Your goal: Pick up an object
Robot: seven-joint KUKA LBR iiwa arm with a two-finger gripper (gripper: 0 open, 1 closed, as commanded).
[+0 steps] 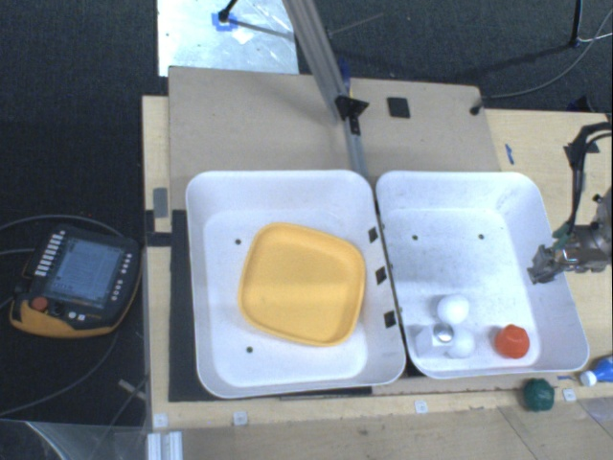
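1. Nearest the viewer, outside the right bin (pixel 479 192) at its near right corner, we see a dark green ball (pixel 537 394) and a small blue-and-white item (pixel 596 376) on the bench (pixel 450 420).
2. Inside the right bin, along its near wall, lie the candidate objects: an orange-red cup-like object (pixel 511 341) toward the right, and to its left a white cluster (pixel 451 326) with a small metallic piece (pixel 442 333) touching it. Their exact forms are too small to tell.
3. The gripper (pixel 548 264) sits at the right bin's right rim, farther back than the objects. We cannot tell how far its fingers are parted, and nothing shows between them.
4. The relation that matters: the orange-red object lies nearer the viewer and slightly left of the gripper, and is the closest candidate; the white cluster lies further left. We judge the next move to be a short travel toward the near wall, then a descent. The orange-red object looks compact, with no clear long axis.
5. Left of the right bin, touching it, is the left bin (pixel 211 257), which holds a yellow square plate (pixel 302 284).
6. Behind both bins we see a brown board (pixel 259 113) and a slanted grey pole (pixel 321 51); far left, on dark floor, lies a control pendant (pixel 77 278).
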